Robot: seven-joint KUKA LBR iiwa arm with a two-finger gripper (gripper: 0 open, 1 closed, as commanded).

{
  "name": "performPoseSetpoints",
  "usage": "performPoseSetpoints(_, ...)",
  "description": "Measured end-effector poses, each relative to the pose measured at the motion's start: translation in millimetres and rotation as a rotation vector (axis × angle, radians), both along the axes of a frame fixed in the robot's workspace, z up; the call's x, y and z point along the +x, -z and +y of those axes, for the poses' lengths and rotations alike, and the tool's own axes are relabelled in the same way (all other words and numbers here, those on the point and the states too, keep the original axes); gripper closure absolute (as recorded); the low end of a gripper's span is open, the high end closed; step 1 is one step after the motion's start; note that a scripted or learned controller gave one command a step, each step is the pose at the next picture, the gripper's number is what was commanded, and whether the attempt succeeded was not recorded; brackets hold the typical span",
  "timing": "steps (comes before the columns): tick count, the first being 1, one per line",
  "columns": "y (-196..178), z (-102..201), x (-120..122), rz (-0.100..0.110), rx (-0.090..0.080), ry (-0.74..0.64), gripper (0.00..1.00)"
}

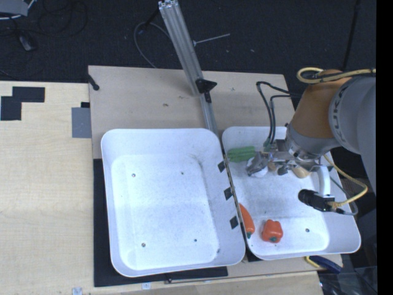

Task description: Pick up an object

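On the bench (153, 97) sit two shallow white bins side by side: the left bin (123, 146) and the right bin (344, 241), which holds all the loose things. From the right the arm (334, 112) reaches over the right bin's far half, its gripper (270, 163) low near the bin floor; whether it is spread or pressed together cannot be told, as the metal parts blur into the white floor. Just beside the gripper, toward the divider, lies a green block (241, 153), flat and longish. It looks light and stiff, so a pinch across its narrow width at the middle should serve best. Near the bin's front edge, well apart from the gripper, lies an orange-red lump (272, 230), rounded and perhaps a little slippery, likely best taken across its widest part. Against the divider lies a slimmer orange piece (246, 219), awkward because the wall crowds one side. A small tan thing (300, 171) shows under the wrist, too hidden to judge.
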State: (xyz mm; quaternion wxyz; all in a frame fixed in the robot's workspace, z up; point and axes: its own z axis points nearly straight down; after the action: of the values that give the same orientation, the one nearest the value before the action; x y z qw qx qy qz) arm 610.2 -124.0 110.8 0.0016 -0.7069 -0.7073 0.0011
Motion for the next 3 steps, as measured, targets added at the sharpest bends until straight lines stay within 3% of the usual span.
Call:
performPoseSetpoints(1, -12.3, -1.4, 0.6, -0.003, -0.001, 0.002, 1.0)
performPoseSetpoints(3, -116.0, -1.5, 3.6, -0.007, -0.001, 0.001, 1.0)
